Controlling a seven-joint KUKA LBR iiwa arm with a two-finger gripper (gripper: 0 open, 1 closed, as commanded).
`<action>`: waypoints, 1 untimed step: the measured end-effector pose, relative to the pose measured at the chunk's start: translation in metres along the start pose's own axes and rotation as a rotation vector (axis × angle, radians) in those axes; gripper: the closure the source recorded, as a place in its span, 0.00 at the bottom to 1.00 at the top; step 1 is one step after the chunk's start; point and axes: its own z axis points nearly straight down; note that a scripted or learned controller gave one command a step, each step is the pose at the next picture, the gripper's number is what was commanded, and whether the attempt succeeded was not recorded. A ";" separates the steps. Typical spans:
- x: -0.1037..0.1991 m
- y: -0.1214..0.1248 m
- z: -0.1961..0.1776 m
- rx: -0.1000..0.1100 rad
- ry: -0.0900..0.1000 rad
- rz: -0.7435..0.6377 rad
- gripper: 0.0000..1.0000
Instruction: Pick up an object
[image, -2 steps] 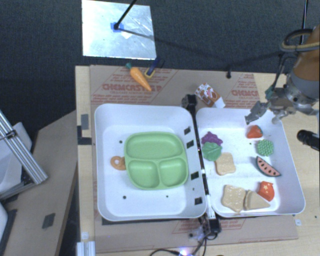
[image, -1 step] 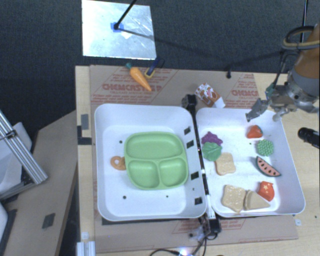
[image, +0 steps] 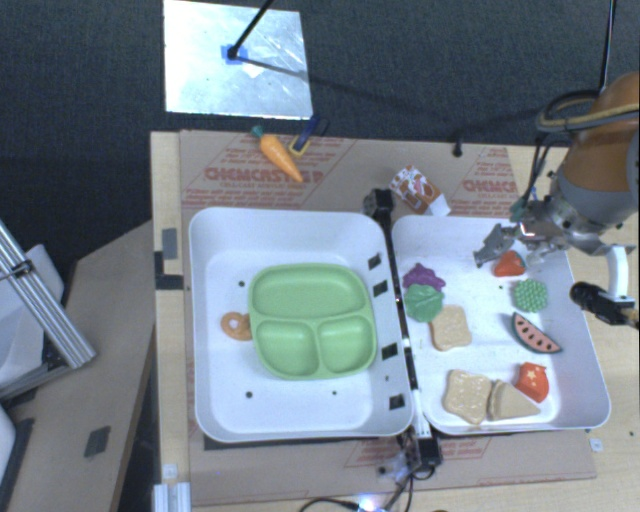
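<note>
Two shallow white bins are set side by side on the worktop (image: 170, 200). In the left bin (image: 215, 250) a green divided tray (image: 310, 318) is seen, with a small orange ring (image: 236, 326) just beside its left edge. The right bin (image: 590, 395) carries toy food: a purple grape bunch (image: 423, 275), a green leafy piece (image: 423, 302), a bread slice (image: 451, 327), two more bread pieces (image: 466, 396) (image: 509, 401) near the front wall, a watermelon slice (image: 535, 334), a green dotted round piece (image: 531, 295), a red piece (image: 532, 381), and a red-orange piece (image: 510, 264) at the back.

The jaws (image: 512, 243) are positioned low over the back of the right bin, directly above and apparently touching the red-orange piece. Whether the jaws are released or clenched cannot be told, and no object is clearly seen between them.

Behind the bins, an orange carrot (image: 280, 157) and a small patterned packet (image: 415, 189) are laid on the worktop.
</note>
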 end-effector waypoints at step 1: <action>0.007 0.000 0.045 0.000 0.000 -0.003 0.00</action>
